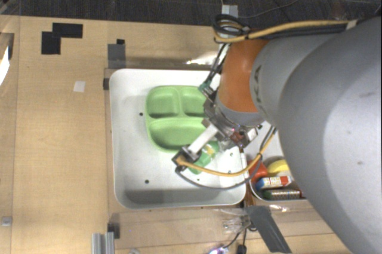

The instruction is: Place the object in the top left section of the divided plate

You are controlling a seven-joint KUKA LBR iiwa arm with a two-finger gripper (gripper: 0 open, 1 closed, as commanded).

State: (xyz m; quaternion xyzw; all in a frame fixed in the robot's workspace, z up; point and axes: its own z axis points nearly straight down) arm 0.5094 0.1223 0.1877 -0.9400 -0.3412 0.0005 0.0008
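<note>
On the table (54, 157), the left bin (128, 145) carries a green divided plate (170, 112) near its far right side. A small green thing (206, 157) lies on the bin floor just off the plate's near right corner. The claw (225, 136) hangs over that corner; whether it is spread or pressed together I cannot tell. The grey arm (322, 121) slants in from the right, wrist pointing down, covering most of the right bin (256, 190).

layout: green plastic divided plate (173, 112) in far-right part of shallow white left bin (128, 145) | shallow white right bin (252, 186) just beside it on pale wooden counter (54, 157) | small red-and-yellow packs (274, 174) in right bin's left side
</note>
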